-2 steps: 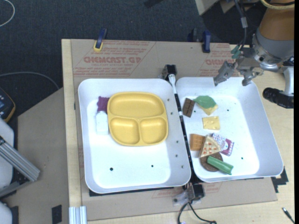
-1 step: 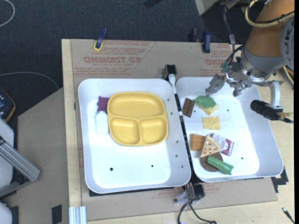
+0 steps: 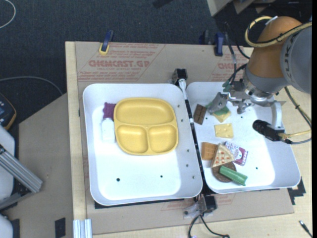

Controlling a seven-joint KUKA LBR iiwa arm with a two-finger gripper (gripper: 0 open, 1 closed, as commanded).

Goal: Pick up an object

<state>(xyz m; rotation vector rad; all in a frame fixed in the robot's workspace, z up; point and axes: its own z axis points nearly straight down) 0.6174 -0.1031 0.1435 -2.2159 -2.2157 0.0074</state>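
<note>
My gripper [image 3: 229, 106] hangs over the back left part of the right bin [image 3: 277, 180], below the orange-banded wrist. It is open, its two grey fingers spread apart. A yellow-green wedge [image 3: 222, 115] lies just under the left finger, with nothing visibly between the fingers. Nearby in the same bin lie a brown block [image 3: 199, 114], a pale yellow square [image 3: 224, 130], a cracker [image 3: 208, 150], a pizza-slice toy [image 3: 222, 157], a purple packet [image 3: 241, 155], a green cylinder [image 3: 233, 174] and a brown disc [image 3: 221, 175].
The left bin [image 3: 138, 187] holds a yellow divided plate [image 3: 146, 125] with a purple and white item [image 3: 107, 120] beside it. A black cable plug [image 3: 265, 129] hangs off the arm over the right bin.
</note>
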